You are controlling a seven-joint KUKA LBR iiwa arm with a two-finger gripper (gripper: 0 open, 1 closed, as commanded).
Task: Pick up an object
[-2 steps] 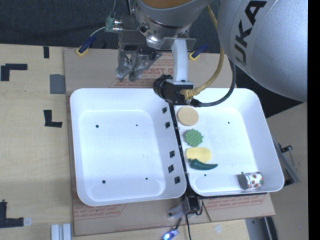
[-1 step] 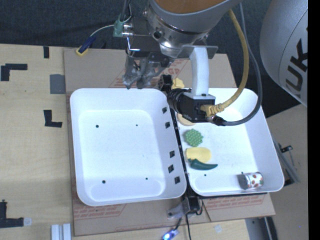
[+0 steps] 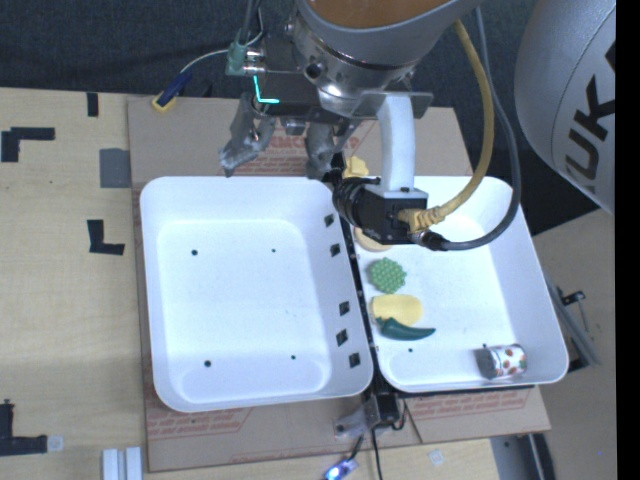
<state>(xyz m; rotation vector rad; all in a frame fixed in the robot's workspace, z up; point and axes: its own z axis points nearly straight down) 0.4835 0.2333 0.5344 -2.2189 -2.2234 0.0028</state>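
My gripper (image 3: 280, 154) hangs above the far rim of the left bin (image 3: 160, 268), its two grey fingers (image 3: 238, 150) spread wide and open, with only cardboard showing between them. In the right bin (image 3: 520, 268) lie a bumpy green ball (image 3: 387, 273), a yellow piece (image 3: 397, 307), a dark green pepper-like piece (image 3: 409, 332) and a small silver can with red spots (image 3: 501, 361). A pale cream object (image 3: 371, 239) is partly hidden under a black box on the arm. A yellow scrap (image 3: 358, 166) peeks out beside the right finger.
A white bracket (image 3: 398, 148) with a black box (image 3: 380, 211) and a yellow cable (image 3: 480, 183) hangs over the divide between the bins. Black clips (image 3: 345, 308) line that divide. Brown cardboard (image 3: 180, 138) lies under both bins.
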